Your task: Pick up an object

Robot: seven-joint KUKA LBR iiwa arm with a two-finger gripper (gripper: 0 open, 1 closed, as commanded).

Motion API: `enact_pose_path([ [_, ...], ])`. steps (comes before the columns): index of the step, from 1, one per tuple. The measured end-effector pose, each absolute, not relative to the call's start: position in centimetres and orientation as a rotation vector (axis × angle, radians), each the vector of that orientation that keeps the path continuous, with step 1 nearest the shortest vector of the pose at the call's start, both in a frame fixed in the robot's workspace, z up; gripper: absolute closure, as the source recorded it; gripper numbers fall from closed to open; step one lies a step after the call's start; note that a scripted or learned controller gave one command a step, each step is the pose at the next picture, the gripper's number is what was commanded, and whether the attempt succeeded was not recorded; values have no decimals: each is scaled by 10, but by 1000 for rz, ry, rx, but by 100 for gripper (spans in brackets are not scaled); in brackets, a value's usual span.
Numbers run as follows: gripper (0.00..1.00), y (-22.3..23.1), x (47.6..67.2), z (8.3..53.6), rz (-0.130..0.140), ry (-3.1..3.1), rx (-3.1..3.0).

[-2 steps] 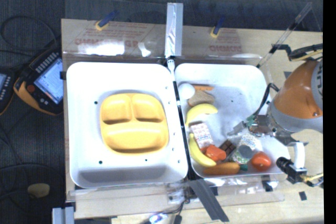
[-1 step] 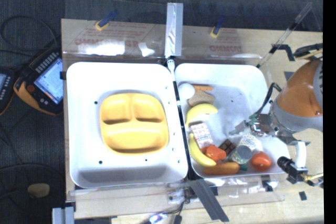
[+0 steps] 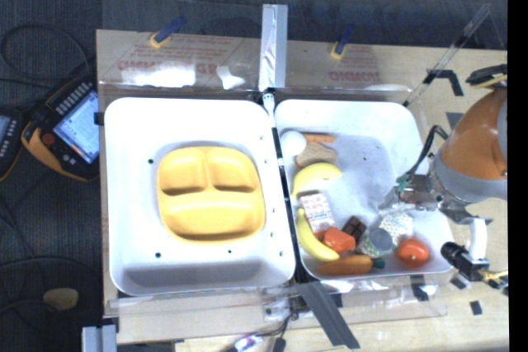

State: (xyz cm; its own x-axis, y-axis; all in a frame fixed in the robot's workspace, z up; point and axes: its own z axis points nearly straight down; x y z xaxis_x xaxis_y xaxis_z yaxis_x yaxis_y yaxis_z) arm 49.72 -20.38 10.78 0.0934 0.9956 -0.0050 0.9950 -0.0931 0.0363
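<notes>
Nothing is lifted yet, so the whole pick is left to do. On the table, the left white bin (image 3: 124,177) carries a yellow sectioned plastic tray (image 3: 211,192). The right white bin (image 3: 388,124) holds the clutter: a yellow banana (image 3: 307,233), an orange carrot (image 3: 342,265), a red tomato-like ball (image 3: 412,251). The tool (image 3: 410,195) sits at that bin's right side near a crumpled clear wrapper (image 3: 398,222); I cannot tell its state.

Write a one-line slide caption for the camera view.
KUKA arm reaches over the right bin of toy food beside a yellow tray in the left bin.
</notes>
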Motion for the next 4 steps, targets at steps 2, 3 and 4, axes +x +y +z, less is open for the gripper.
enact_pose_path([
  [2,0,-206,496,96,40,1910,2487],
  [3,0,-183,530,89,7,1873,2511],
  [4,0,-209,562,140,-5,2006,2418],
])
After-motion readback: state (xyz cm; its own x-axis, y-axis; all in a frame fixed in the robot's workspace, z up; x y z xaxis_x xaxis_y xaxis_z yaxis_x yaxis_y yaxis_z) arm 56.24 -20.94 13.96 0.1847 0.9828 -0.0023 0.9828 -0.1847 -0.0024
